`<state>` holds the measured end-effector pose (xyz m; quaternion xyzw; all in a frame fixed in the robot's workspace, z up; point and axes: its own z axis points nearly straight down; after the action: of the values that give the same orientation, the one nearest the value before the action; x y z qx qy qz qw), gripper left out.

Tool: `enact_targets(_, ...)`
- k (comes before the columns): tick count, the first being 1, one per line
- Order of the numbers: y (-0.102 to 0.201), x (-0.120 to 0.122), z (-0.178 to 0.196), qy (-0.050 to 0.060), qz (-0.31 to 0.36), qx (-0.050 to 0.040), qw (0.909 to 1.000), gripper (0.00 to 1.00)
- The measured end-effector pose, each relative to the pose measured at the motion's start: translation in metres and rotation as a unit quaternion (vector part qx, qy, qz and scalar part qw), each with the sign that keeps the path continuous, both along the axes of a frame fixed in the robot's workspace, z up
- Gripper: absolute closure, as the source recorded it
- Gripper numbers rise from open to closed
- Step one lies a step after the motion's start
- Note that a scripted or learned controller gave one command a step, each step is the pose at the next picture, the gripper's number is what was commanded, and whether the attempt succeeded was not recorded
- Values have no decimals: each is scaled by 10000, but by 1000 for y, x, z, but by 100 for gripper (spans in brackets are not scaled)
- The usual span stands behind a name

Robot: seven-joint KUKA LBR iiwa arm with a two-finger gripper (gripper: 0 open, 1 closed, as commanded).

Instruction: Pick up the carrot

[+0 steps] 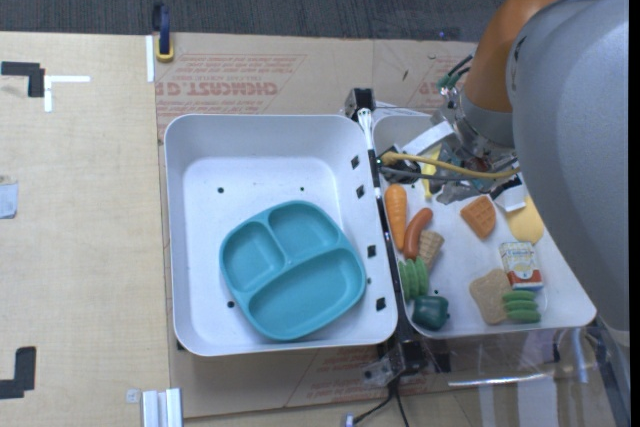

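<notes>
I can't tell gripper (462, 161) state. Carrot (397, 214) just left-below it, touching sausage (417, 230); I expect nudge or double-grab.

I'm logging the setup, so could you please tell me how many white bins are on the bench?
2. The left bin holds a blue tray. The right bin holds the carrot and other toy food, and the arm hides part of it.

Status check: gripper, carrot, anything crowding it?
Gripper over right bin's far end, fingers not discernible. Carrot lying free by left wall. Sausage touching alongside it.
</notes>
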<state>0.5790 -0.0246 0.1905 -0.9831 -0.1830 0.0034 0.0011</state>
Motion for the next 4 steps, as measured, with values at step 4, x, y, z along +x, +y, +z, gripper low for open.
enact_targets(4, -34, 5, 0, -16, -767, -15, 9971, 0)
